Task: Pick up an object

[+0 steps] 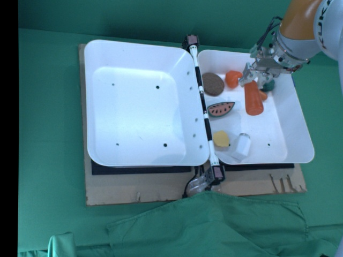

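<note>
The orange cylinder [253, 101] lies in the upper middle of the right bin [300, 138], its long axis running nearly top to bottom in the frame, and it looks the likeliest target since the gripper [259, 79] hangs right at its upper end. It appears smooth and rounded, a plain orange with no markings, so it may roll or squirt sideways if the jaws close off-centre or across its curved flank instead of squarely over it. The crowding adds risk: a small round orange-red piece [233, 78] sits just to the upper left of it, and a dark teal object [268, 84] and a bit of orange peek out beside the gripper, so a descent could catch a neighbour or nudge the cylinder away. Whether the jaws are parted or closed cannot be told from this angle, and nothing is visibly held between them. Further left in the same bin lie a brown oval piece [213, 83] and a watermelon slice [221, 108]; toward the bottom sit a yellow block [221, 138] and a white bottle-like object [241, 145]. The left bin [102, 63] sits alongside on the green-covered surface [48, 116].
</note>
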`<action>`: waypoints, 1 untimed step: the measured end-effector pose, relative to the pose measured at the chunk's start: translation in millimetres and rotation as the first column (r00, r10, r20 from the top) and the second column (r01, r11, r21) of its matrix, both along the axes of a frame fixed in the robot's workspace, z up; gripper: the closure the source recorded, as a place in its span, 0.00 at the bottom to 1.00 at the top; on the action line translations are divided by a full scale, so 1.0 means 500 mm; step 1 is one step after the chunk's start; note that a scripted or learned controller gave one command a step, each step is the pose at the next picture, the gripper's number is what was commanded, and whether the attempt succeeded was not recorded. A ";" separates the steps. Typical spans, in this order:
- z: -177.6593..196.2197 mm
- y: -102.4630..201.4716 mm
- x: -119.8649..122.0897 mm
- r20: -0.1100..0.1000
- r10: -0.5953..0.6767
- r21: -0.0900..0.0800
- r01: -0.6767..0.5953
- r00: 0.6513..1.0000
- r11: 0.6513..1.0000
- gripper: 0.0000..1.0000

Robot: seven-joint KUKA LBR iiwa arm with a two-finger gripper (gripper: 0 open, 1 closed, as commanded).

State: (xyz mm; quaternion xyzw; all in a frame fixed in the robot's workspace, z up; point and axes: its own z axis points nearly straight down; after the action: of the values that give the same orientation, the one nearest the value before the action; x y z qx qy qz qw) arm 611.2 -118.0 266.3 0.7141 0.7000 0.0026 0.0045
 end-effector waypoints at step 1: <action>0.129 0.001 -0.011 0.002 0.008 0.000 -0.008 1.000 1.000 1.00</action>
State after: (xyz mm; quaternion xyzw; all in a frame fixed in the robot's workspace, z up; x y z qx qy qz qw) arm 605.9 -117.6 331.0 0.7113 0.7029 0.0034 0.0055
